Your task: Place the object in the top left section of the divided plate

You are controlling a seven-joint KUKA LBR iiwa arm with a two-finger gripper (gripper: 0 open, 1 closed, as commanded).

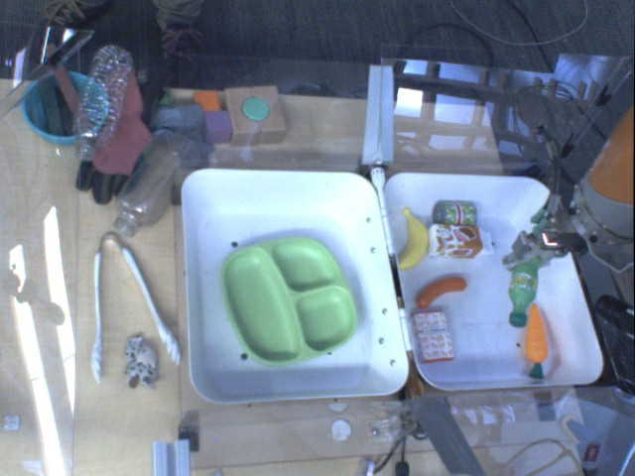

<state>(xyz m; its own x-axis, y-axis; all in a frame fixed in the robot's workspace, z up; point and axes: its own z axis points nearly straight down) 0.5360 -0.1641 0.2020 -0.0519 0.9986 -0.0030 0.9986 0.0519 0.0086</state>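
A green divided plate (260, 305) lies in the left bin (208, 365), with one long section on its left and two smaller ones on its right; nothing rests on it. My gripper (532, 250) hangs over the right side of the right bin (585, 365), just above the top of a small green bottle (522, 294). An orange carrot (536, 337) lies right below the bottle. I cannot make out anything held in the gripper.
The right bin also holds a banana (413, 241), a green can (454, 212), a red-and-white carton (457, 241), a sausage (441, 290) and a small red box (433, 333). Left of the bins lie tongs (139, 296), a clear bottle (147, 186) and blocks (253, 112).
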